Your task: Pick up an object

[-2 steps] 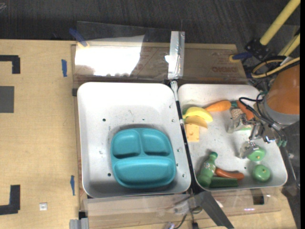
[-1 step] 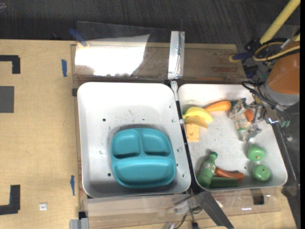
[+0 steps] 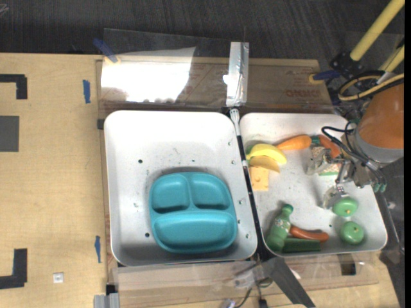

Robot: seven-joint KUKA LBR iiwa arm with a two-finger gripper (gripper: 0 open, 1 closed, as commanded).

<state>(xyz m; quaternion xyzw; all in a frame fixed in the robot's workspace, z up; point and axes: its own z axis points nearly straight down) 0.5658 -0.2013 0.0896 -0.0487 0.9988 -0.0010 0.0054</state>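
The right bin [image 3: 302, 185] holds several toy foods. A yellow banana [image 3: 266, 154] and an orange carrot [image 3: 295, 142] lie near its far left. Below the banana is a yellow cheese wedge [image 3: 259, 177]. At the front lie a green bottle [image 3: 279, 226] and a red chili [image 3: 308, 235]. Two green round fruits [image 3: 345, 206] [image 3: 352, 232] sit at the right. My gripper [image 3: 339, 186] hangs low over the bin's right side, just above the upper green fruit, with the orange-banded arm [image 3: 385, 117] behind it. Nothing is visibly held.
The left bin [image 3: 128, 140] carries a teal divided plate [image 3: 191, 212] at its front. A clear plastic sheet [image 3: 160, 76] and a metal divider post [image 3: 237, 72] stand behind the bins. Cables and a yellow rod [image 3: 379, 21] crowd the far right.
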